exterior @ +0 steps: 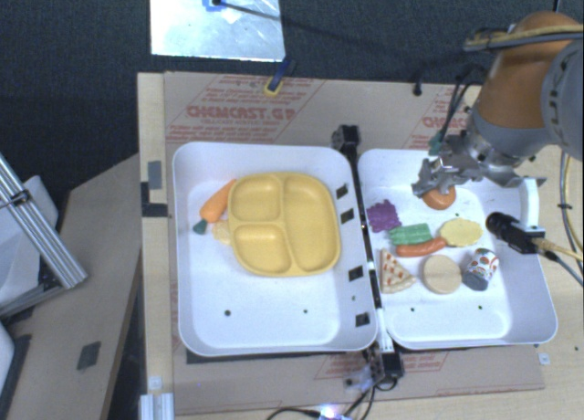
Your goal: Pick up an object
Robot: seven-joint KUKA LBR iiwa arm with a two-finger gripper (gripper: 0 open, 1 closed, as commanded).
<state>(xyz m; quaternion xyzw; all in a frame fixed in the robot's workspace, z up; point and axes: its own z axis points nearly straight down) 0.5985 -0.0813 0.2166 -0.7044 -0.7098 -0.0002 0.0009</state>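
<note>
Camera view has my gripper down over a small round orange toy piece near the far edge of the right-hand shallow white bin, so I reckon it's the grasp step. Can't tell how wide it's set. Next: close, then lift straight.

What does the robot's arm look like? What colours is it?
The arm is fat and rounded, with a big orange band above a shiny grey wrist part. Thin dark cables run along it. At its end sits a small grey metal tool with two fingers.
</note>
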